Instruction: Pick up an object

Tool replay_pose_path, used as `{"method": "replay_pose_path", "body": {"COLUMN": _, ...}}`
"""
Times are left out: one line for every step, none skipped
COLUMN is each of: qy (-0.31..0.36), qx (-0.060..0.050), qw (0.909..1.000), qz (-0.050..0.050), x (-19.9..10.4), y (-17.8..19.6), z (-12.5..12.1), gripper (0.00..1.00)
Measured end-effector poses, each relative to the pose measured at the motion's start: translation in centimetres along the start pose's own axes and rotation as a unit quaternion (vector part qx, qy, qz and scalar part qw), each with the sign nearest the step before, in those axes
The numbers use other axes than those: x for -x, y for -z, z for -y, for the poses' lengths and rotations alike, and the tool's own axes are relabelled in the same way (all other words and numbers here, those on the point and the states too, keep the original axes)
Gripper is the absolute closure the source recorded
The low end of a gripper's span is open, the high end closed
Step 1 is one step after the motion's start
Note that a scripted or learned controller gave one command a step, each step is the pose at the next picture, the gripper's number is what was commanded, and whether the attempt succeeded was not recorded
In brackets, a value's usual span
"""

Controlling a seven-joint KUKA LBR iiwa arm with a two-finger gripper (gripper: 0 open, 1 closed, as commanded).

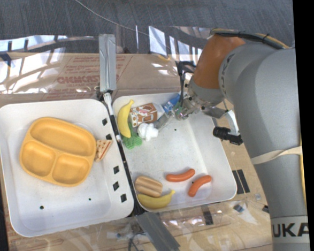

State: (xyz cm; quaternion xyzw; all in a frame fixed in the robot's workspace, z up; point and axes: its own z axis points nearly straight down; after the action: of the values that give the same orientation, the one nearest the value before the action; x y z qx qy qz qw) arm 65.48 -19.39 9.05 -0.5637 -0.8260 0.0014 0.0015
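My gripper (173,113) is low over the far end of the right bin (212,150), with the grey arm and its orange band coming in from the right. Just beside its tip lies a small blue item (171,102). To the left are a small printed carton (144,114), a white piece (147,131), a green piece (132,141) and a yellow banana (124,119). Near the front of the same bin are two red sausages (180,175) (199,185), a hot dog bun (149,185) and a second banana (156,200).
The left bin (23,212) holds an orange divided plate (57,150) and a small toast-like cracker (103,149) at its right wall. A grey divider bar (107,61) runs between the bins at the back. Cardboard and clear film lie behind them.
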Motion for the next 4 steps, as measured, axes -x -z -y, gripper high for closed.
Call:
{"method": "replay_pose_path", "body": {"qy": 0.179, "qx": 0.001, "qw": 0.9839, "qz": 0.000, "x": 0.2, "y": 1.5, "z": 2.2, "gripper": 0.00}}
{"method": "replay_pose_path", "body": {"qy": 0.124, "qx": 0.002, "qw": 0.9923, "qz": 0.002, "x": 1.6, "y": 0.1, "z": 0.8, "gripper": 0.00}}
{"method": "replay_pose_path", "body": {"qy": 0.223, "qx": 0.000, "qw": 0.9748, "qz": -0.001, "x": -1.5, "y": 0.0, "z": -0.7, "gripper": 0.00}}
{"method": "replay_pose_path", "body": {"qy": 0.344, "qx": 0.000, "qw": 0.9390, "qz": 0.000, "x": -5.5, "y": 0.0, "z": -1.3, "gripper": 0.00}}
